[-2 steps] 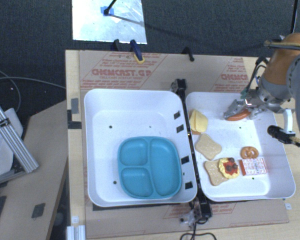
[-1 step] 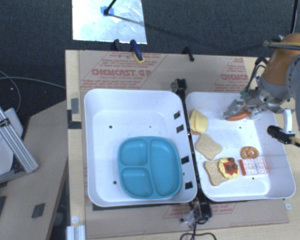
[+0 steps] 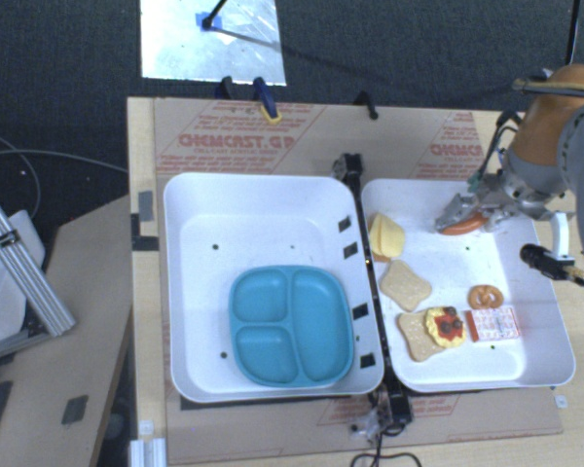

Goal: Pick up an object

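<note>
Nearest the camera, left bin [image 3: 190,261]: one blue divided plate [image 3: 292,325] with three compartments, lying flat toward the bin's front, slightly right of centre.

Right bin [image 3: 545,358], front part: a small red-and-white packet [image 3: 493,325] near the right wall; just left of it a slice of bread [image 3: 420,337] with a yellow and red topping [image 3: 446,326] resting on it. Just behind the packet, a small pretzel [image 3: 485,297].

Right bin, middle: a plain slice of bread [image 3: 405,285], lying flat, just behind and left of the topped slice. Behind it, against the divider between the bins, a yellow wedge of cheese [image 3: 387,236].

Right bin, far part: a hot dog [image 3: 462,225], orange-red, lying roughly crosswise near the back right corner. The gripper [image 3: 470,213] sits right over it, its metal fingers [image 3: 456,208] touching or overlapping the sausage; whether they are closed on it or merely spread above it cannot be told at this angle.

Arm [image 3: 555,134]: grey with an orange band, reaching in from the right above the far corner of the right bin.

Beyond the bins: brown printed cardboard [image 3: 234,139] under both bins, a blue-and-yellow clamp [image 3: 266,100] at its far edge, and a shiny square sheet [image 3: 212,27] on the dark floor
</note>
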